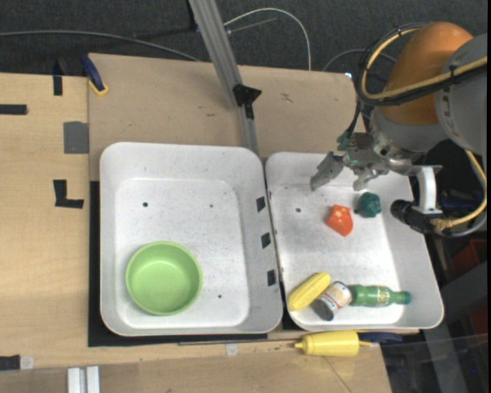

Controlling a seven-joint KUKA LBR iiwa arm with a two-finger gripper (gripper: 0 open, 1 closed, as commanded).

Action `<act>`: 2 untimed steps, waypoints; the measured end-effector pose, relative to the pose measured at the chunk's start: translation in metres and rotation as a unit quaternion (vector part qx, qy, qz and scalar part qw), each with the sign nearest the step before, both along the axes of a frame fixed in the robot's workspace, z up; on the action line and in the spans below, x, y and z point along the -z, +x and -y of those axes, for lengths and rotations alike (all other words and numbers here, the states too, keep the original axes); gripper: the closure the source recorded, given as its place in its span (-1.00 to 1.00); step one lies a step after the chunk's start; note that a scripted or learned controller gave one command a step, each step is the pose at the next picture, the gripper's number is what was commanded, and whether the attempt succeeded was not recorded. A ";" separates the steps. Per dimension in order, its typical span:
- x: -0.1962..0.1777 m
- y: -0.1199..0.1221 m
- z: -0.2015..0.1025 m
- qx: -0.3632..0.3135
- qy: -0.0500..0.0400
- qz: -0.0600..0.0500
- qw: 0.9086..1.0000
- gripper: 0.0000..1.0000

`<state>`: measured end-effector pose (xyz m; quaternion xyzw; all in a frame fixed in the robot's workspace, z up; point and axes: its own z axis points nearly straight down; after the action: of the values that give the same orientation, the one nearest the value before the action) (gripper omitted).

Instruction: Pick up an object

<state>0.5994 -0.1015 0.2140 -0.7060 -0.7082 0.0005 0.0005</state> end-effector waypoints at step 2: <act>0.064 0.001 0.004 0.001 0.000 -0.003 1.000 -1.00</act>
<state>0.6001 -0.1053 0.1503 -0.7066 -0.7076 0.0031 0.0026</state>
